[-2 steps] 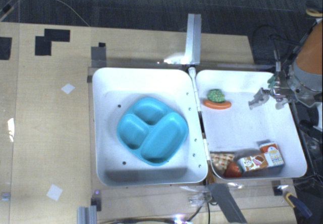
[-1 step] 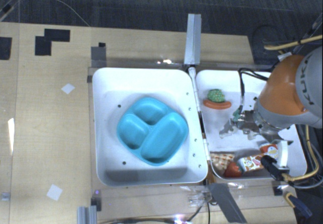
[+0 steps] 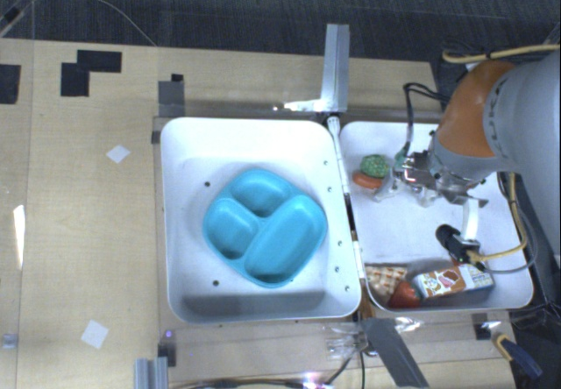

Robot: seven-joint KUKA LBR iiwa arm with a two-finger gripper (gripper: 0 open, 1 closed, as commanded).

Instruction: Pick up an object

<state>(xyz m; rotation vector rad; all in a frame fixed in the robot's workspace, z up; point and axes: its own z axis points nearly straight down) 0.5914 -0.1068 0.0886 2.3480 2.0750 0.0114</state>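
My gripper (image 3: 408, 180) hangs low over the upper middle of the right bin (image 3: 517, 291). The grey arm with its orange band (image 3: 465, 120) reaches in from the right. Just left of the gripper lies a small orange and green toy vegetable (image 3: 372, 172), very close to it, and I cannot tell whether they touch. Along the bin's front wall lie a bottle with a red and white label (image 3: 451, 281), a red round piece (image 3: 404, 294) and a tan waffle-like piece (image 3: 385, 276).
The left bin (image 3: 180, 203) holds a blue divided plate (image 3: 263, 225). A metal post (image 3: 337, 67) stands behind the wall between the bins. A black and white fitting with a yellow cable (image 3: 456, 241) sits below the wrist.
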